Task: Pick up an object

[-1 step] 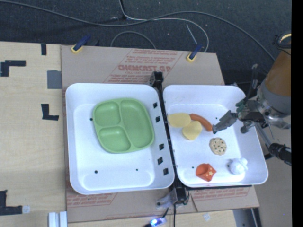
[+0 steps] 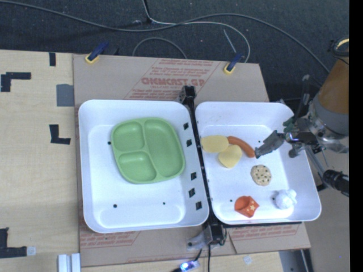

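The gripper (image 2: 265, 148) hangs in the right bin (image 2: 300, 208); whether it is spread or pinched cannot be told. A sausage (image 2: 241, 145) lies just beside its tip, a cookie (image 2: 261, 175) just below it.

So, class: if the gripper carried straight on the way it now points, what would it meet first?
The gripper points left and slightly down over the right bin. Its line leads first to the orange sausage, just ahead of its tip. Height is unclear, so it might pass above it.
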Robot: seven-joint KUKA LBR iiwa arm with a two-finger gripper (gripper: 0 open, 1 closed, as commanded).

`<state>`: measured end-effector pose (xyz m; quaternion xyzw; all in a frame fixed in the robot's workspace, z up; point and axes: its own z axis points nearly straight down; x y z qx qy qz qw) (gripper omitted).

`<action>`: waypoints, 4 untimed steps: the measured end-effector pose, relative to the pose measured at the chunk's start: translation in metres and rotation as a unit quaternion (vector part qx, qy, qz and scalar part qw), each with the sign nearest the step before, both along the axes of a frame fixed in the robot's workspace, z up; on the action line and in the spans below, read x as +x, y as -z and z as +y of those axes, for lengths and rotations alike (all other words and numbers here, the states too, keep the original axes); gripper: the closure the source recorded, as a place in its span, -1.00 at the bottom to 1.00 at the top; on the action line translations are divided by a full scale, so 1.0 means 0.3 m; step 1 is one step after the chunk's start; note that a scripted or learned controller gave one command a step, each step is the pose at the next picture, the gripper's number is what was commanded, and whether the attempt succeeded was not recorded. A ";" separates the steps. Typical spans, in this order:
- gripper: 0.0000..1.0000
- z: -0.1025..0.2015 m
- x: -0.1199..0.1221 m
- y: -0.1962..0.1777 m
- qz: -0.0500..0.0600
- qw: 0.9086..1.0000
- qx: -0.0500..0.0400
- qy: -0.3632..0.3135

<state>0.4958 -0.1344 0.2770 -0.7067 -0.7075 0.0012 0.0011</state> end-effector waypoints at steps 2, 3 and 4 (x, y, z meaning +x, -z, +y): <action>-1.00 -0.027 -0.011 0.320 0.003 1.000 0.001 0.000; -1.00 -0.028 0.001 0.535 0.004 1.000 0.001 0.000; 1.00 -0.027 0.004 0.497 0.003 1.000 0.002 0.000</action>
